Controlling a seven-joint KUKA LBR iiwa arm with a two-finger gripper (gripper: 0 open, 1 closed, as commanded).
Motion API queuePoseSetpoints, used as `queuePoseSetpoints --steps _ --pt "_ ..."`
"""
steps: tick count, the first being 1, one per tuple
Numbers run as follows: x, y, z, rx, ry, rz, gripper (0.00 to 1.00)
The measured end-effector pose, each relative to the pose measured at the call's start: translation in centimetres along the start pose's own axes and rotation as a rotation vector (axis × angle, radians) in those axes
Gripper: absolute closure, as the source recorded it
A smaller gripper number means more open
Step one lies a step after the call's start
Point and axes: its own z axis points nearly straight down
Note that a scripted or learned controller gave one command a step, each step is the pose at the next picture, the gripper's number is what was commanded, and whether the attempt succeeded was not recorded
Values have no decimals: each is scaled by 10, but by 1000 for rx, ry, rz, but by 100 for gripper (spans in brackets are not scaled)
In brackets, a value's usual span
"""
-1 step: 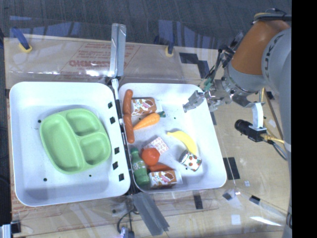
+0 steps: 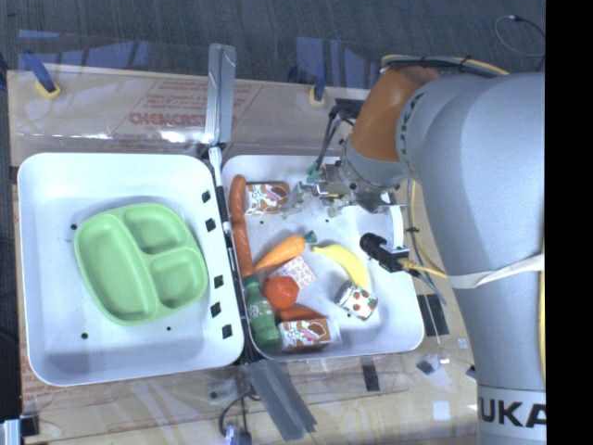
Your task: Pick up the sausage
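The sausage (image 2: 240,222) is a long reddish-brown link lying along the left wall of the right bin (image 2: 403,327), running from the back toward the middle. My gripper (image 2: 313,191) hangs over the back part of that bin, to the right of the sausage's far end. A small printed packet (image 2: 268,197) lies between the two. The gripper does not touch the sausage. The grey arm with its orange band (image 2: 384,123) reaches in from the right.
Around the sausage lie a carrot (image 2: 281,251), a banana (image 2: 346,260), a tomato (image 2: 282,291), a green bottle (image 2: 258,315), a juice box (image 2: 305,334) and a patterned cup (image 2: 358,302). The left bin (image 2: 37,248) holds a green divided plate (image 2: 141,261).
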Motion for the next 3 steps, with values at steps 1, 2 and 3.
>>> queuePoseSetpoints --steps 1,2,3 --pt "-5 -78 12 6 0 123 0" --pt "50 -142 9 -4 -5 41 0" --pt "24 -32 11 5 1 46 0"
